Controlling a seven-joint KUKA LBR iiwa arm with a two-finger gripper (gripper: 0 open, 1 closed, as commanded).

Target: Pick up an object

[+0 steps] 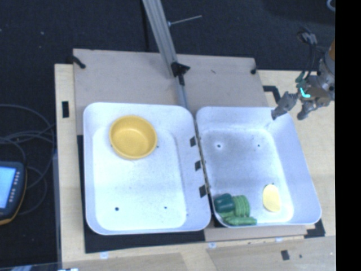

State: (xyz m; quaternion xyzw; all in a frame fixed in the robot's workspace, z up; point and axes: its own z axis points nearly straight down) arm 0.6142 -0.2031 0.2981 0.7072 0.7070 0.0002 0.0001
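Observation:
A yellow bowl (133, 136) sits in the left bin (101, 168), towards its far left corner. In the right bin (248, 151), near the front edge, lie a green ridged object (233, 206) and a small pale yellow piece (272, 198). My gripper (291, 109) hangs over the far right corner of the right bin, well away from those objects. Its two dark fingers are spread apart and hold nothing.
A slanted metal rod (163, 33) rises from between the bins at the back. Black clips (198, 165) line the seam where the bins meet. A handheld screen (8, 191) and cables lie off the bench at the left.

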